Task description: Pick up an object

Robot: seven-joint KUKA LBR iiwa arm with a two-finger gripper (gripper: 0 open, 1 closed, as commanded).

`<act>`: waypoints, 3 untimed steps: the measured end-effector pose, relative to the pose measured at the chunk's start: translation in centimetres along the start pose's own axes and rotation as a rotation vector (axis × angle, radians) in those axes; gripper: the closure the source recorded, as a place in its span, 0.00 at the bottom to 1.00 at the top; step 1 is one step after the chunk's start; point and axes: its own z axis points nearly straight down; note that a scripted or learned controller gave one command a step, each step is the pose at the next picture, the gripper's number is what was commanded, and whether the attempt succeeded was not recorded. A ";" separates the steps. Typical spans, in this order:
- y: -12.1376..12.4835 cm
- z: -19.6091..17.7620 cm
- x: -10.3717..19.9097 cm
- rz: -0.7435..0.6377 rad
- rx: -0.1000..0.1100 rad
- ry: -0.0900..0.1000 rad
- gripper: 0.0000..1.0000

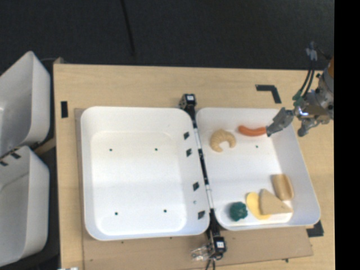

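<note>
The gripper [292,122] hangs at the far right edge of the right bin [292,156], its two fingers spread apart with nothing between them; one finger [277,124] reaches down and to the left, its tip just beside the right end of the orange sausage [251,130], and I can't tell whether it actually touches. I'd judge this to be the approach step, the pick not yet made: the sausage is the likeliest target, lying just left of the fingers, and the next move would call for bringing both fingers astride its thin body and closing, since as it stands only one finger is near it and the other sits off to the right above the bin's rim. Working outward from the hand, there is one sausage, then one pale croissant [223,140] a little further left of it. Well below the hand, toward the bin's near corner, lie one tan bread roll [282,186], one pale wedge [274,203] resting on a yellow piece [253,203] that touches it, and one green lump [238,210] just left of those. That makes six things in the right bin, one of each. Furthest from the hand, the left bin [138,170] is the second of two white bins side by side
</note>
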 end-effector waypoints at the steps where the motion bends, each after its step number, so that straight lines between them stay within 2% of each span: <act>1: -2.6 -0.1 -6.0 0.001 -0.001 0.000 0.00; 2: -2.4 -1.3 -5.7 -0.011 -0.004 -0.001 1.00; 3: -2.4 -1.2 -5.8 -0.011 -0.003 -0.002 0.00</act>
